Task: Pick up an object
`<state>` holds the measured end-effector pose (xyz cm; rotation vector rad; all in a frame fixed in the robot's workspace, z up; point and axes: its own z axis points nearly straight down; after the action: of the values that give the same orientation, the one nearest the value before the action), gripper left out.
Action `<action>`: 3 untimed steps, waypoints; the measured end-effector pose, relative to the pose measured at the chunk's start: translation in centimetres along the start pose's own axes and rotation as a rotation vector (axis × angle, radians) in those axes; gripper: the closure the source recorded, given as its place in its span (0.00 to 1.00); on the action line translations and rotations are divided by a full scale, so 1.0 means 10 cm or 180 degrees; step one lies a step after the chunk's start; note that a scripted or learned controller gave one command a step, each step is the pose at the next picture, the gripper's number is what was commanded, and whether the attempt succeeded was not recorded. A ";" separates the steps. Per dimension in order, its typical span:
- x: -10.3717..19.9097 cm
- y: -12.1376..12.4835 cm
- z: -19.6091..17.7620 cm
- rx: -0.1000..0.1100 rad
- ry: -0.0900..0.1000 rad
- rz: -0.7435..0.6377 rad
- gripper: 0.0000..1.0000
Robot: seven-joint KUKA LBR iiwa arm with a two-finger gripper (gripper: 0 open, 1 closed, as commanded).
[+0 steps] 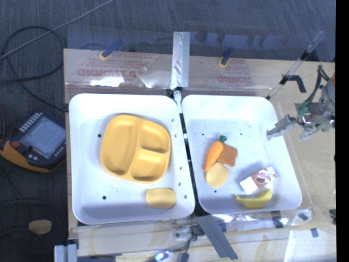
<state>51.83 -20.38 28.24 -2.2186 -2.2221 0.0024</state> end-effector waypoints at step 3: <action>0.80 0.34 1.93 -0.0042 -0.0006 -0.0923 0.00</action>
<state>55.13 -12.37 8.98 -1.8804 -2.5279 -0.0106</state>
